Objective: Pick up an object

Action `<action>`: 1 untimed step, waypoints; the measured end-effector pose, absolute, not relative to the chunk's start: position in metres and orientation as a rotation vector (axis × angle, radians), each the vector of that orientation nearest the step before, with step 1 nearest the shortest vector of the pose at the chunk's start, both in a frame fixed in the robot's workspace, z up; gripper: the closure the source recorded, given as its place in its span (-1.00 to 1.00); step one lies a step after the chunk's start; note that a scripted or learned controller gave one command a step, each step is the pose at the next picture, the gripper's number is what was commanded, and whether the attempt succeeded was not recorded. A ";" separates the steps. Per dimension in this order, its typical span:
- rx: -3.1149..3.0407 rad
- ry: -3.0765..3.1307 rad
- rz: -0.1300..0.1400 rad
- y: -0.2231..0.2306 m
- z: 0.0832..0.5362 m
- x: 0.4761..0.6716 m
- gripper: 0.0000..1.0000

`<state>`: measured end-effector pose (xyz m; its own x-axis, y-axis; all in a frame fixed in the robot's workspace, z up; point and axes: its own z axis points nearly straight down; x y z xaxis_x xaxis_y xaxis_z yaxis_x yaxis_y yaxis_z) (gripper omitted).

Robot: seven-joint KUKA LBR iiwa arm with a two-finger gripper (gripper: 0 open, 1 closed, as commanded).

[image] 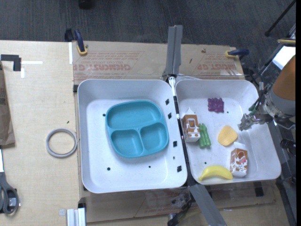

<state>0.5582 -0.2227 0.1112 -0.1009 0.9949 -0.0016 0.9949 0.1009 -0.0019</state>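
Judging by how things lie, we take the pick to be not yet made: every object rests on the floor of the right-hand shallow white bin [188, 91], and nothing is lifted. The likeliest target, in our view, is the flat yellow wedge-shaped piece [227, 136], lying near the bin's middle, just left of and below the end effector [245, 123]. It looks smooth, rounded at the corners and low, so it may offer little to grip. Around it we see a green pod-like vegetable [204, 136] touching a small brown-and-white carton [191, 127], a purple bunch of grapes [216, 104] further back, a yellow banana [216, 173] near the front wall, and a second small carton with red print [239, 162] just beside the banana. The end effector hovers low over the bin's right part, apart from the wedge; whether it is spread or closed we cannot tell. The left-hand white bin [89, 140] carries a blue three-compartment tray [137, 127]. On the bench [37, 102] a grey ring [61, 141] lies well apart.
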 end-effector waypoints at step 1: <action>-1.838 -2.551 0.002 -0.222 0.204 0.597 -1.00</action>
<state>0.5973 -0.2222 0.2040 -0.3164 0.9486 -0.0031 0.9486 0.3164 0.0004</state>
